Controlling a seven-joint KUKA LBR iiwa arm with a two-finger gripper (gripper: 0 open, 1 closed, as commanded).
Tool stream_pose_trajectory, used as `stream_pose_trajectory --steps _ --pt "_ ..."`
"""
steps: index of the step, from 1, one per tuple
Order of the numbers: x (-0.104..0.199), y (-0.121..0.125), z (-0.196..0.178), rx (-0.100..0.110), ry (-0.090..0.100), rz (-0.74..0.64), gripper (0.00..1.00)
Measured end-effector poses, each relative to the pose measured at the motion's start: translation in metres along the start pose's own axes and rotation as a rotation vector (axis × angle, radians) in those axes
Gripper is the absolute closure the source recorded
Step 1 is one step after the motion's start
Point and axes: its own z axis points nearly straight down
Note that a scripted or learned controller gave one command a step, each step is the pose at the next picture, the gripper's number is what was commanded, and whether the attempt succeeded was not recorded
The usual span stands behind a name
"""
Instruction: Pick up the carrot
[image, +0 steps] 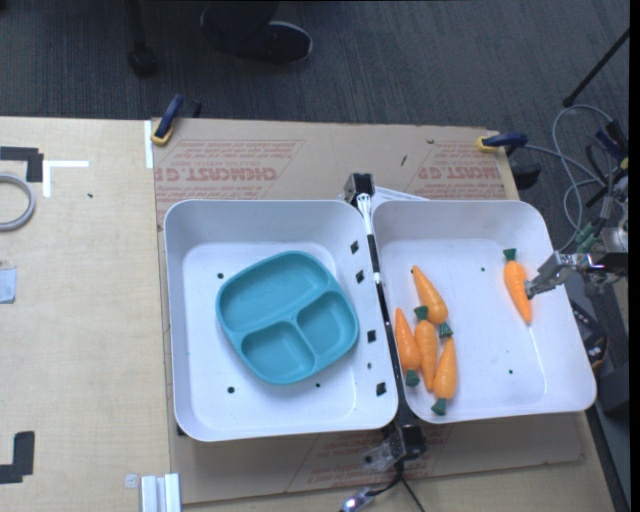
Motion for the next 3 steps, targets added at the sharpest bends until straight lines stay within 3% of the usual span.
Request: stream_pose_trajectory --steps 1,2,3 --pt "0.082 -0.017 0.157 0.001 0.001 0.002 0.0" --pt "0.077 -0.006 0.19 0.001 0.001 0.004 0.0" --pt "0.063 -0.017 0.19 0.0 0.001 0.004 0.0"
